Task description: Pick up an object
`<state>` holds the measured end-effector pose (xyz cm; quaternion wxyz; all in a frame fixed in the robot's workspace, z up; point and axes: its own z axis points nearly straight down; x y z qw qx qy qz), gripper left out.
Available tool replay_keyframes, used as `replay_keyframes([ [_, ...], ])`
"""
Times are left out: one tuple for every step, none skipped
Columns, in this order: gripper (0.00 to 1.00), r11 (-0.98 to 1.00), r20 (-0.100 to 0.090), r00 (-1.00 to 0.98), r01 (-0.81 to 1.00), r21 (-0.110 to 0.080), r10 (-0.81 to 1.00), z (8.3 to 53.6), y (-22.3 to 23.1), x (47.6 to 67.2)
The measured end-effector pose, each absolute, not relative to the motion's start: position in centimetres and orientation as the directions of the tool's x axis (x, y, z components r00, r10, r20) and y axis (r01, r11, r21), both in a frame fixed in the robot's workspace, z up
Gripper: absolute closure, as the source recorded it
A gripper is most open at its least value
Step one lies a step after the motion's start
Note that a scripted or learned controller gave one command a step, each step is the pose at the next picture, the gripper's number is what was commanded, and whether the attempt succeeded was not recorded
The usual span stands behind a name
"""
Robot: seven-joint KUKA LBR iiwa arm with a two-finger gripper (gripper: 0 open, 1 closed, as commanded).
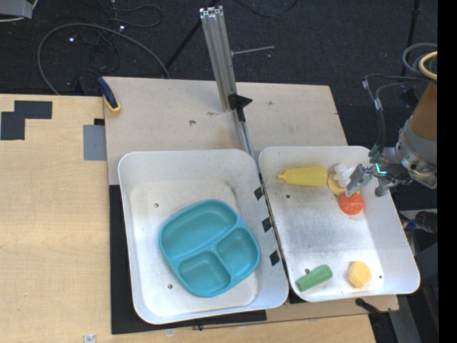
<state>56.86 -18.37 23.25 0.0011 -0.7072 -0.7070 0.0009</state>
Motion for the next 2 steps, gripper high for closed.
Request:
replay_keyframes([
  [0.0,0.0,0.0,0.0,1.0,-0.001,1.0,23.3,-18.4,56.9],
  [0.0,0.0,0.001,0.0,1.0,-0.007,1.0,18.7,-19.0,56.8],
])
